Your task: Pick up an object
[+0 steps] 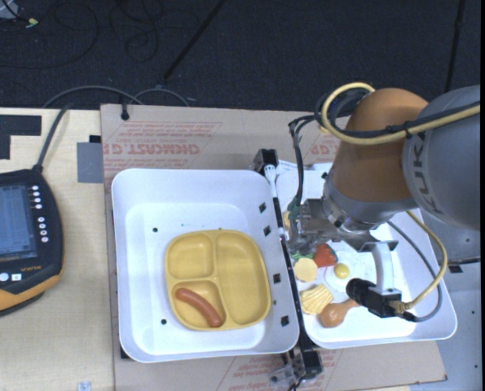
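Two bins sit side by side on the bench, and we see the arm (405,161) reaching over the right bin (438,328) from the right. The claw (306,228) hangs low at that bin's left edge, just beside the divider between the bins. We cannot tell whether the claw is apart or together, since the wrist and its cables cover it from above.

Just below the claw lies a small heap of toy food. A pale yellow round piece (306,270) sits nearest, directly under the claw, with a red piece (325,257) just to its right, touching or nearly so. Further below the claw a ridged yellow chip (315,300) rests, and beside it on the right a brown drumstick (337,312). A white piece with a yellow centre, like a fried egg (341,272), lies to the claw's lower right. We see none of these lifted; all rest on the bin floor.

To the claw's left, the left bin (136,218) holds a yellow tray (254,259) with three compartments. A sausage (199,306) lies in its lower compartment, well apart from the claw.

Far left of the claw, a pendant (14,239) with a screen rests on the bench.
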### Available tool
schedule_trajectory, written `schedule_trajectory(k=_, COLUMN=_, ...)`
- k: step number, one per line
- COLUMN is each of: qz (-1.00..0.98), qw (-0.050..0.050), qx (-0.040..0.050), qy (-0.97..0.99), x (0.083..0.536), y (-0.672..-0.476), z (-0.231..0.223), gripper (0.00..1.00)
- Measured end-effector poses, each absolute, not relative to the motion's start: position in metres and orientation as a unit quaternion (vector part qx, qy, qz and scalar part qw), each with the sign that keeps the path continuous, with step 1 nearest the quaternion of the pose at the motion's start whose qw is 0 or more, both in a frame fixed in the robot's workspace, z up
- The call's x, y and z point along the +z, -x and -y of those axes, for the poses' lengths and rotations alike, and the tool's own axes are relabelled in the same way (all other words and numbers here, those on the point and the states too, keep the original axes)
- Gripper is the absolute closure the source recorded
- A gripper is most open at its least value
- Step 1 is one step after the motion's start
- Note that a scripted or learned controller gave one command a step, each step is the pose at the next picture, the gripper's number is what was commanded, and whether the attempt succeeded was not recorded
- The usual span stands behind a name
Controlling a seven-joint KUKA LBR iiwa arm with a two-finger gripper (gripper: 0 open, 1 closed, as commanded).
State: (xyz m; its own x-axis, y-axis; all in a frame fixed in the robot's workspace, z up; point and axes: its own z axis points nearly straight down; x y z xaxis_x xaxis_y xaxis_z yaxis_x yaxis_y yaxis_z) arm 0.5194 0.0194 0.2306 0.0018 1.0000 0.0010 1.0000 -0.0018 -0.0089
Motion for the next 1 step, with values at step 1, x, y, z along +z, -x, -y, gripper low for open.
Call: schedule_trajectory(k=1, qz=0.708, qw=-0.001, qx=-0.0035, qy=0.706, x=0.3505, y=-0.4752, z=-0.0355, gripper=1.0)
